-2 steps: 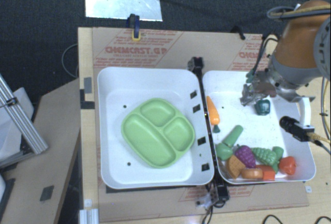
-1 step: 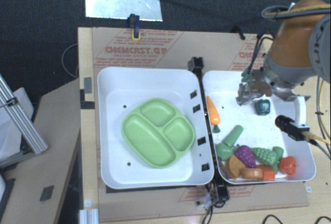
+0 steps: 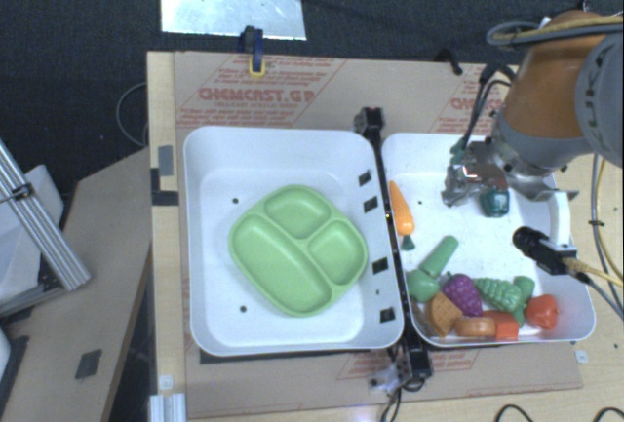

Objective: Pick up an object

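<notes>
From my feed I see the arm point(image 3: 565, 89) reaching in from the upper right of the frame, its jaws point(image 3: 466, 184) hanging over the upper part of the right bin point(image 3: 429, 157); I cannot tell whether they are spread or pressed together, and I see nothing between them. Just right of them lies a small teal object point(image 3: 496, 204) on the bin floor. The toy food is in this same bin: an orange carrot point(image 3: 400, 207) lies along its left wall, and a heap sits in the lower part, with a green vegetable point(image 3: 432, 268), a purple bunch of grapes point(image 3: 462, 292), a green bumpy piece point(image 3: 499, 293) and a red tomato point(image 3: 542, 312) near the lower right corner. The left bin point(image 3: 224, 167) holds a green divided plate point(image 3: 297, 249), lying flat near its middle. Both bins rest on the tabletop point(image 3: 292, 94).
</notes>
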You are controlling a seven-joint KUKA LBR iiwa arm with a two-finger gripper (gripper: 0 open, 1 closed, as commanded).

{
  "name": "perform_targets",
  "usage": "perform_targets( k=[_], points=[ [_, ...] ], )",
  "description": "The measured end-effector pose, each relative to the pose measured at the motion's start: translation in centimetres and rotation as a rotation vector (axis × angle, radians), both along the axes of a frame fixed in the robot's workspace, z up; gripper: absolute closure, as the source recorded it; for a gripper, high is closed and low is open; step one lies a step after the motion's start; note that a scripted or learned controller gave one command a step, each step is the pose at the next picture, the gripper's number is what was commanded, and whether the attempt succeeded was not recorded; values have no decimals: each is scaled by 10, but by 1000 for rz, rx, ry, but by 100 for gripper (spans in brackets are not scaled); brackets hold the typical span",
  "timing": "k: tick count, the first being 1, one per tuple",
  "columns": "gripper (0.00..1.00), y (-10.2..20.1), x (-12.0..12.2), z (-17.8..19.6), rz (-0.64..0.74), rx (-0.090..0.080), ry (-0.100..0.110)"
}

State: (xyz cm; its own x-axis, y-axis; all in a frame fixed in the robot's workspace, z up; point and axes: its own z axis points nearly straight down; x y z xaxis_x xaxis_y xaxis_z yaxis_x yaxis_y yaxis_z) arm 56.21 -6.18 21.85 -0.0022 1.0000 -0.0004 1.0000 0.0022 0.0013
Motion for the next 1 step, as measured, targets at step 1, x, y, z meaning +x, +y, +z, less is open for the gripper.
perform_targets(
  k=[1],
  points=[
    [100, -3, -1, 14, 0, 0, -1]
  ],
)
